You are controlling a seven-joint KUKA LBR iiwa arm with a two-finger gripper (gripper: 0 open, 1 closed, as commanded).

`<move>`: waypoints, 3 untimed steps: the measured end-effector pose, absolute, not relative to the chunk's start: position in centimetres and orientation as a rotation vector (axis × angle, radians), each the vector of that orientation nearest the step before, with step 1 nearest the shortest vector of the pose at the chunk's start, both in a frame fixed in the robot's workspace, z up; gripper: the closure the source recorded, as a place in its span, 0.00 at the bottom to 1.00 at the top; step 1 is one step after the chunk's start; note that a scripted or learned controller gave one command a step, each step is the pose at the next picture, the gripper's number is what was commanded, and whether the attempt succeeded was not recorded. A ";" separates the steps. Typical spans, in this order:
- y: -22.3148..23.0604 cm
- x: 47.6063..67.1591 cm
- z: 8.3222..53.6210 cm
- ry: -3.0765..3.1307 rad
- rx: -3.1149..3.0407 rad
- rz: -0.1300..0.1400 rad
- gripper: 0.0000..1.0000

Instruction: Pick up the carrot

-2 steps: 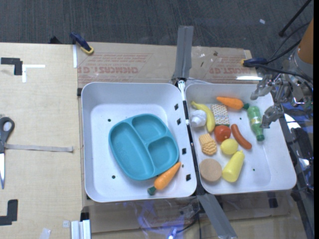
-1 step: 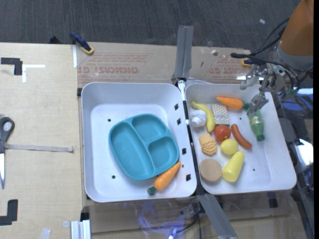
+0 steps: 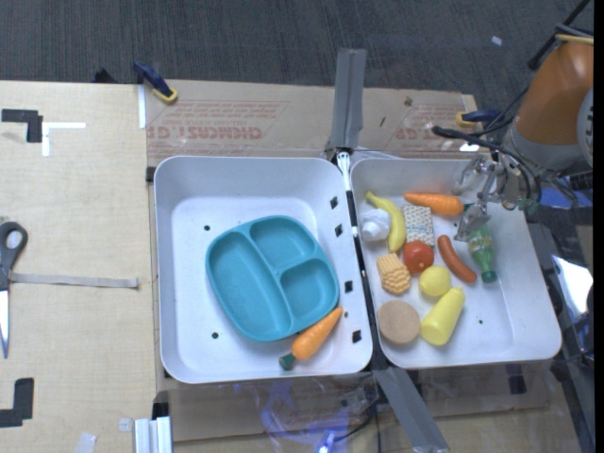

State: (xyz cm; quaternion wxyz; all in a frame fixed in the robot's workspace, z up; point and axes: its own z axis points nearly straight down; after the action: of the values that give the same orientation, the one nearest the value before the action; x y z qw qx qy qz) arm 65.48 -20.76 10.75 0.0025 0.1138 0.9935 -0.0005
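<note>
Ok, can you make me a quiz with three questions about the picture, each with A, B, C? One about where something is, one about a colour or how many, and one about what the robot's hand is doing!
1. Where is the blue plate?
A. In the left bin
B. In the right bin
C. On the floor

2. How many carrots are there in the two bins?
A. None
B. Two
C. Five

3. Where is the gripper right now?
A. Over the left bin
B. Low over the right bin, by the carrot there
C. Far out past the scissors

Answers:
1 A: the plate lies in the left bin.
2 B: one carrot lies by the plate's front edge; another carrot lies at the back of the right bin.
3 B: the gripper hangs just right of that carrot.
</note>
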 end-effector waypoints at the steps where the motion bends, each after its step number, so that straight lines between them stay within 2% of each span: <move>1: -18.5 65.8 10.2 3.096 0.423 -0.003 0.00; 2: -19.3 65.1 9.5 3.015 0.861 -0.001 0.00; 3: -16.9 64.8 9.4 2.905 1.187 -0.001 0.00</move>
State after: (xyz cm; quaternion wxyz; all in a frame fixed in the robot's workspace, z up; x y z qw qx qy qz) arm 64.82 -16.94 9.36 0.0017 0.3783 0.9257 -0.0005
